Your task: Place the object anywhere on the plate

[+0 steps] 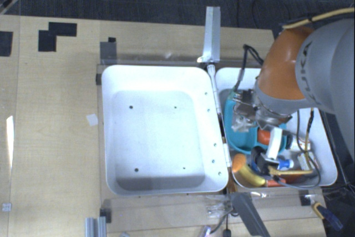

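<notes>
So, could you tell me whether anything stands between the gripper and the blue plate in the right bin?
Nothing visible does. The gripper hangs right over the blue plate in the right bin. The banana lies beside the plate's near edge, not between them.

Two bins sat side by side on the bench (50, 136). In the right bin (327, 169), the plate (238, 139) lay against its left wall, with a banana (249, 176) at the front-left corner.
</notes>
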You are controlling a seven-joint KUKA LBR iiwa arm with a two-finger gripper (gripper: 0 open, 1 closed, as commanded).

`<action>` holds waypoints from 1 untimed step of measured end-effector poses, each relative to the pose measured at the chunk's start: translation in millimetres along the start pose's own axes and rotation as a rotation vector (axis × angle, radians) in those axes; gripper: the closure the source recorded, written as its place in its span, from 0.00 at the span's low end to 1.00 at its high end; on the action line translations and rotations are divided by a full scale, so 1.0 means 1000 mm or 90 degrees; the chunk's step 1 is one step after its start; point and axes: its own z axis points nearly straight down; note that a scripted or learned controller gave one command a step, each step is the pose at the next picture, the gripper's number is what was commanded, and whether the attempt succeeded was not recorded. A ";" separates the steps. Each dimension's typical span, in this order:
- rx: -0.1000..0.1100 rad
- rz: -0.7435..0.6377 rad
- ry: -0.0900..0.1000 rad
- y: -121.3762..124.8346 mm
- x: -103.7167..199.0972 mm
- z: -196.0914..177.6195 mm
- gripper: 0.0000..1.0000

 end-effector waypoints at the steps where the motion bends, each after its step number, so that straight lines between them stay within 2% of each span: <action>1: 0.001 -0.044 0.000 -0.017 0.032 -0.025 1.00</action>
